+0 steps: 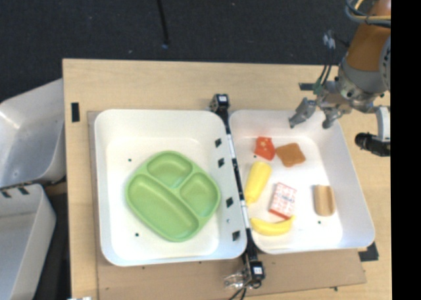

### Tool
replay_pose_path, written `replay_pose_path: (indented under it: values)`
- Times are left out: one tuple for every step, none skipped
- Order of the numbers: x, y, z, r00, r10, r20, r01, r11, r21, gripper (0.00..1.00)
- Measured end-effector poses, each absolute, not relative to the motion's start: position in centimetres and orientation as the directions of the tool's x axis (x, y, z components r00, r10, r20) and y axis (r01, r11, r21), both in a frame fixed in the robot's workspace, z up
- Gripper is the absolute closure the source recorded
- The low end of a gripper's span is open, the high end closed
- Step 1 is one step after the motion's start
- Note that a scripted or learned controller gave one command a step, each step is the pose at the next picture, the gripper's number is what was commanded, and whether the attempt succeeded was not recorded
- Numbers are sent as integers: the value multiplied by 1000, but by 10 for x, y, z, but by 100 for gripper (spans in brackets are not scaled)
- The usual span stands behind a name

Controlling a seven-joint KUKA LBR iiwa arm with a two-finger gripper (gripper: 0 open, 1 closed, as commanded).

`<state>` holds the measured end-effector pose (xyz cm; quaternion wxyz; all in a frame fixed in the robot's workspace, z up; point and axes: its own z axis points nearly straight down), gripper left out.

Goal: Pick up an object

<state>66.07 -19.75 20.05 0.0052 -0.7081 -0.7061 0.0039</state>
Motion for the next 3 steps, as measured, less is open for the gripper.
replay_pose_path:
  values:
    - [664, -197, 211, -1, 1000, -1, 1000, 1, 1, 0]
    - [669, -191, 162, -3, 1000, -2, 1000, 3, -2, 0]
    - [669, -197, 120, -1, 1000, -3, 1000, 1, -1, 0]
